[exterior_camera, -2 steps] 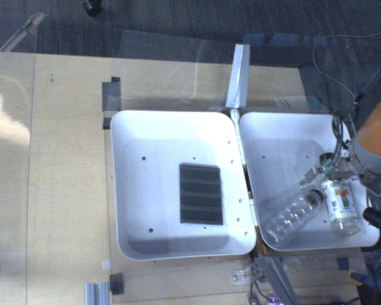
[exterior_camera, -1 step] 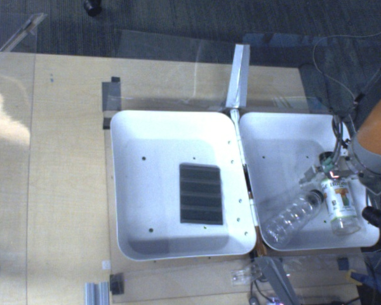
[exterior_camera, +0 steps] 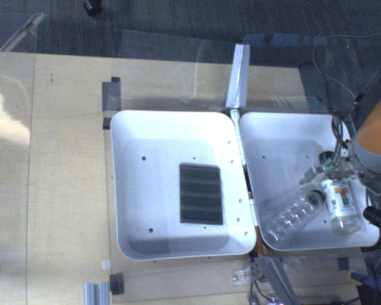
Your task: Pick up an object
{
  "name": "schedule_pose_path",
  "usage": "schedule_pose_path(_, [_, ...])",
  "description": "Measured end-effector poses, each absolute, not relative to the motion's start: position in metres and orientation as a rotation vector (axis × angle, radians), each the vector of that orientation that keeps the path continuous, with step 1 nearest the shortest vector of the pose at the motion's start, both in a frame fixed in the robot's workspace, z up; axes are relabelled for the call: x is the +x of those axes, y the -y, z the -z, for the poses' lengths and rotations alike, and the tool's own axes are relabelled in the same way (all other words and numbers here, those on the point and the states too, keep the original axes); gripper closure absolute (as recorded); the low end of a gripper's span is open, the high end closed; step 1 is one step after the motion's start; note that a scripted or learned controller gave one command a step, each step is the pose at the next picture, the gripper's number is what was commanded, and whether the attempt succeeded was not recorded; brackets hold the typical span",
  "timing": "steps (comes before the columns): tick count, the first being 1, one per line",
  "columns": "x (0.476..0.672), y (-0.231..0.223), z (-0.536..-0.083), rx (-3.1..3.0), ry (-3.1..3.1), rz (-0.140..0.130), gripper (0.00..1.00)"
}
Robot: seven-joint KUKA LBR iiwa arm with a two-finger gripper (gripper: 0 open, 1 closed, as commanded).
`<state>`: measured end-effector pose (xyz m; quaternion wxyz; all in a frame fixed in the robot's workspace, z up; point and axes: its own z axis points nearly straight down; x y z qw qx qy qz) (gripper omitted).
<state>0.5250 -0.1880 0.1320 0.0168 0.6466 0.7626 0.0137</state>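
Wooden bench (exterior_camera: 57, 189), dark carpet behind, two white bins. Right bin (exterior_camera: 273, 132) as landmark: clear plastic bottle (exterior_camera: 294, 216) lying in its near half, small labelled bottle (exterior_camera: 340, 205) just beside it. Gripper (exterior_camera: 330, 164) low over both, nothing visibly held, so pick not done yet. Dark ribbed pad (exterior_camera: 201, 194) sits in neighbouring left bin (exterior_camera: 133, 138).

Ridged pad (exterior_camera: 201, 194) in left bin (exterior_camera: 124, 170), two bottles, seemingly (exterior_camera: 294, 216) (exterior_camera: 340, 203), in right bin (exterior_camera: 267, 132)
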Motion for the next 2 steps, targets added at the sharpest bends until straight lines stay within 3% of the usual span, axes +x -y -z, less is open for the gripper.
schedule_pose_path(2, [0.5356, 0.1888, -0.1303, 1.962, -2.400, -0.047, 0.00])
